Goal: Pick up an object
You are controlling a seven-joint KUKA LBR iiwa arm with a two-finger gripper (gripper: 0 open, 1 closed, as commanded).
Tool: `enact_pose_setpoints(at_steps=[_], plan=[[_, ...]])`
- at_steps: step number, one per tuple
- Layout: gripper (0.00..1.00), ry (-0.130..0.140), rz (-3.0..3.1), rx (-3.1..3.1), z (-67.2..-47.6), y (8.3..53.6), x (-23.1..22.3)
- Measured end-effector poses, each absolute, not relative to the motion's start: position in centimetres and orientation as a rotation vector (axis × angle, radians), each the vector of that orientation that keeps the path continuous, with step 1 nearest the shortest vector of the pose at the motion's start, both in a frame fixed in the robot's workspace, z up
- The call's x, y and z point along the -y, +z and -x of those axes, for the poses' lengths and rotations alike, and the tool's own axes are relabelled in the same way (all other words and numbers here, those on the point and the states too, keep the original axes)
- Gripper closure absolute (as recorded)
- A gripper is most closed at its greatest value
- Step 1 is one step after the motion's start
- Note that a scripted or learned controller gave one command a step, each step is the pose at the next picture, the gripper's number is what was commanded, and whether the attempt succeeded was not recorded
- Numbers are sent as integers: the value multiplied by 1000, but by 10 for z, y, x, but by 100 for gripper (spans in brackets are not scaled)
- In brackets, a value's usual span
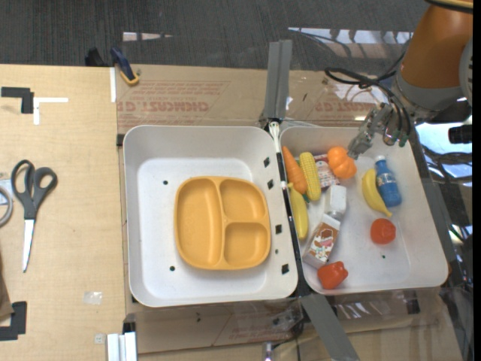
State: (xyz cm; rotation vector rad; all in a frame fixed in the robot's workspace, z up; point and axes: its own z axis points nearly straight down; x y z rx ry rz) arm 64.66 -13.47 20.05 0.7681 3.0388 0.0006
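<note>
Camera view: the right bin [421,273] holds the loose pick stock, namely an orange [342,162], corn cob [310,174], banana [371,192], blue bottle [387,184], tomato [382,232], carton [322,244] and red pepper [332,274], while the left bin [143,224] carries a yellow divided plate [222,222], apparently as the drop side. Pincer [366,140] hangs low at the right bin's far edge, just beside the orange, the likeliest target; it grips nothing visible, and its opening cannot be judged.
</note>
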Motion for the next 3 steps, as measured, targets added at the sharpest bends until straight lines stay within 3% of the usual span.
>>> enact_pose_setpoints(at_steps=[1, 2, 3], plan=[[100, -1, -700, -3061, -554, 107, 222], [0, 0, -699, -3060, -554, 108, 222], [0, 2, -633, -3073, -598, 106, 169]])
